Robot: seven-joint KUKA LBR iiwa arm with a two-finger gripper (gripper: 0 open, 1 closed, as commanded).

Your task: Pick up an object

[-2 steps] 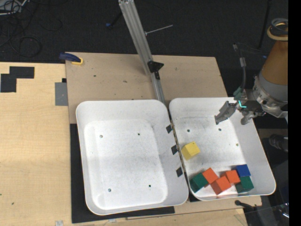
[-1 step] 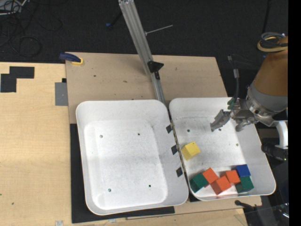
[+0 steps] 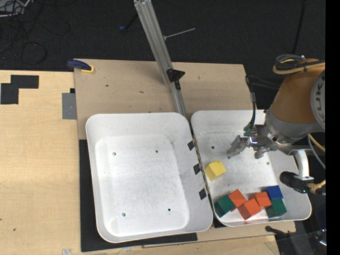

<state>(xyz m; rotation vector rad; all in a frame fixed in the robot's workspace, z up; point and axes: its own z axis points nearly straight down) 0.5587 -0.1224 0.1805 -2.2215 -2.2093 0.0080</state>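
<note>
The right bin [image 3: 223,124] holds a yellow block [image 3: 215,169] near its left wall. Along its front edge sits a cluster: a green block [image 3: 224,204], orange blocks [image 3: 237,197] [image 3: 250,208] [image 3: 262,199], a blue block [image 3: 274,192] and a dark green block [image 3: 276,209]. My gripper [image 3: 245,146] hangs over the middle of the right bin, up and to the right of the yellow block, apart from it. Its fingers [image 3: 234,149] are spread, with nothing between them.
The left bin [image 3: 106,126] lies beside the right one, with black clips [image 3: 196,168] along the shared wall. A slanted metal rail [image 3: 158,47] rises behind the bins. A black cable fitting [image 3: 292,180] sits at the right bin's right edge.
</note>
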